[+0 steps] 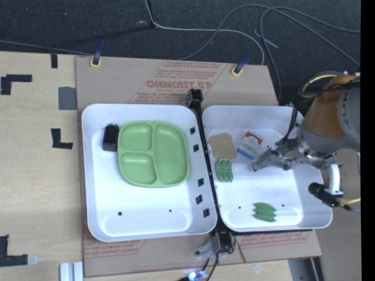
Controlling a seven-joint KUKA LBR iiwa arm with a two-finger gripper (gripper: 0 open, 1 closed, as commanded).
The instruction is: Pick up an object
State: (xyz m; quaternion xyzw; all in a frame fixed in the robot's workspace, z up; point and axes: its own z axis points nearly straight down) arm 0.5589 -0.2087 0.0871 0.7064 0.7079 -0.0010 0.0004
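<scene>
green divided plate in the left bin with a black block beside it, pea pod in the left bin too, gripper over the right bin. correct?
Not quite. The camera view shows the pea pod in the right bin, near its front edge. The rest holds: green divided plate and black block in the left bin, gripper over the right bin.

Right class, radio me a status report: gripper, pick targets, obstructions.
Gripper low over right bin, nothing seen held. Small packet nearest; tan square, green pieces beyond. Path looks open.
</scene>
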